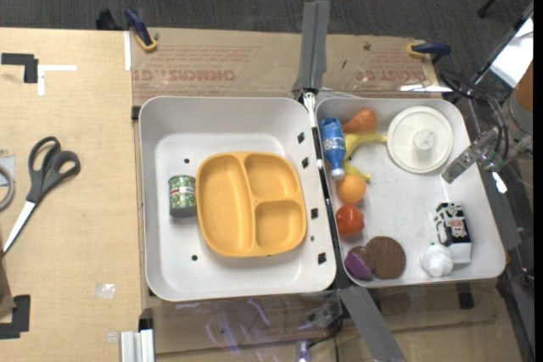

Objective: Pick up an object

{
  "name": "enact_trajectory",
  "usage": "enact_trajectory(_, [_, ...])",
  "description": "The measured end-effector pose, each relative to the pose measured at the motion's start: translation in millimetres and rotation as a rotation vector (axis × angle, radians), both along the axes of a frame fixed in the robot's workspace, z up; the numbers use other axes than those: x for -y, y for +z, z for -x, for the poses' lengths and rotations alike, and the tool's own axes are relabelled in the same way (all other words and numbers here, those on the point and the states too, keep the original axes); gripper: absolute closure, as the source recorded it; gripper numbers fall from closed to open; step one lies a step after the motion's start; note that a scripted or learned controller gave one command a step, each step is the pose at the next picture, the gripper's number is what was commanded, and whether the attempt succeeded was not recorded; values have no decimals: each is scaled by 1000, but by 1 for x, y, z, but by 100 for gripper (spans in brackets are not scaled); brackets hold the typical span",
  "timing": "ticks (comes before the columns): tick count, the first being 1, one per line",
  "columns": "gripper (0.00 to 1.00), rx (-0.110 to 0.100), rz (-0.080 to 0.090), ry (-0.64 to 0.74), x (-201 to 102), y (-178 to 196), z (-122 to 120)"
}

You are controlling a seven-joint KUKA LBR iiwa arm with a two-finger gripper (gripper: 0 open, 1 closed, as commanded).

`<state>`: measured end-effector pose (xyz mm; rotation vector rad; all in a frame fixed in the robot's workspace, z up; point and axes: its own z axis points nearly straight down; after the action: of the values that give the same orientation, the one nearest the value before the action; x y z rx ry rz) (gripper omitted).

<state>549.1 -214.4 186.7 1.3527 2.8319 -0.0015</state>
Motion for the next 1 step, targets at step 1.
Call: enact_trajectory(1, [100,-2,-2,23,-48,-95,66])
